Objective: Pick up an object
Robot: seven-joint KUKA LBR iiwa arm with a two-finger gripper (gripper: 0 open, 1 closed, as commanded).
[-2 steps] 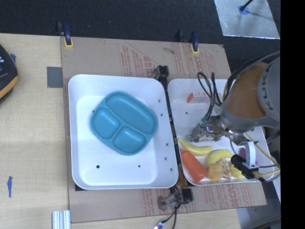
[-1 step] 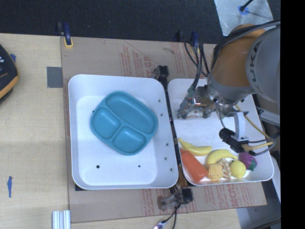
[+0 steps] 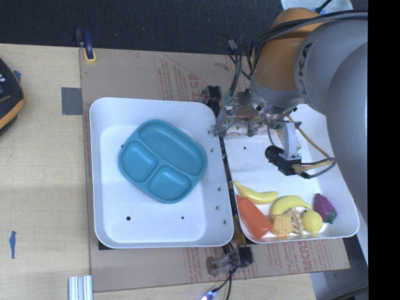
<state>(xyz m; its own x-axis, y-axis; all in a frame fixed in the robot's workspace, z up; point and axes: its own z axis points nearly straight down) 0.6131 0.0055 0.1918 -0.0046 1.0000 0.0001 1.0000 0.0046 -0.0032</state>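
Note:
My gripper [image 3: 253,122] hangs over the far left part of the right bin [image 3: 340,186], close to the wall shared with the left bin. Toy food lies heaped at the right bin's near end, well below the gripper: a yellow banana [image 3: 256,195], a second yellow banana [image 3: 289,203], an orange carrot [image 3: 253,218], a corn cob [image 3: 282,224], a lemon [image 3: 312,221] and purple grapes [image 3: 324,206]. A blue divided plate [image 3: 164,160] rests flat in the left bin [image 3: 103,167]. I see nothing held at the gripper.
The grey arm with its orange band [image 3: 284,49] covers the right bin's far right corner. Cables and a black fitting [image 3: 284,160] dangle under the wrist. A yellow-black device [image 3: 7,99] sits at the bench's left edge.

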